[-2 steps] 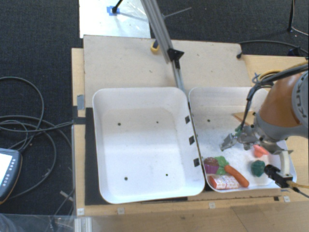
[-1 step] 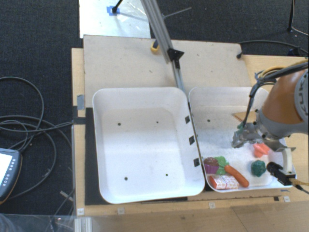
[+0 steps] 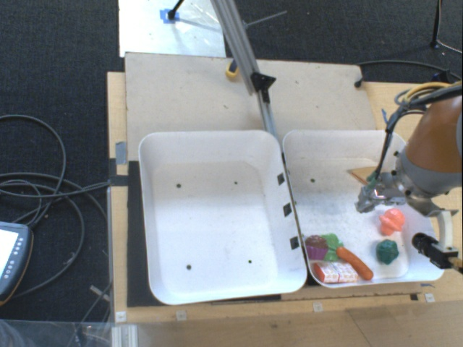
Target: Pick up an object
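Several small toys lie in the right bin [image 3: 325, 157], near its front edge. A salmon-pink piece [image 3: 391, 221] lies just right of and below my gripper [image 3: 367, 199]. A dark green lump [image 3: 387, 251] sits in front of it. Further left are an orange carrot [image 3: 354, 262], a red-and-white box [image 3: 334, 272] and a purple-and-green piece [image 3: 321, 246]. My gripper hangs low over the bin's bare floor, left of the pink piece; I see nothing in it. The arm's orange band [image 3: 438, 139] covers the bin's right side.
The left bin [image 3: 155, 215] stands beside the right one. A flat tan scrap [image 3: 362, 173] lies in the right bin behind my gripper. A grey pole [image 3: 242, 42] slants over the bench from the top. Cables lie on the floor at the left.
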`<state>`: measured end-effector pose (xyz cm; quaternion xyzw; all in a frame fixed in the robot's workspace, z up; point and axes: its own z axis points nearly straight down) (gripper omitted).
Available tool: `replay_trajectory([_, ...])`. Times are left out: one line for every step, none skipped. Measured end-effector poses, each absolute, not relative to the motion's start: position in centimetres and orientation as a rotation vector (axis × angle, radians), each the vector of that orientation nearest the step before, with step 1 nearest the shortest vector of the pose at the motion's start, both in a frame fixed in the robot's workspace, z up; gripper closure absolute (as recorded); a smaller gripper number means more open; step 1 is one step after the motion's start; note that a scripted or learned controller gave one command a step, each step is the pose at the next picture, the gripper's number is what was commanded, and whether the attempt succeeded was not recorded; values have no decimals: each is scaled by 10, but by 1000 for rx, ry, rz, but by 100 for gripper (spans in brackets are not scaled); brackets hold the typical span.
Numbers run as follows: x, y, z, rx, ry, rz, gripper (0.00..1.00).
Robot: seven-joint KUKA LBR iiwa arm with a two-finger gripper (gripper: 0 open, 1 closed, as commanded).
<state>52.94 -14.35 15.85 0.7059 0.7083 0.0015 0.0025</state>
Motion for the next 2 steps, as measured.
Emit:
replay_trajectory([522, -148, 209, 2213, 2221, 6, 100])
replay_trajectory([524, -148, 258, 2211, 2222, 6, 100])
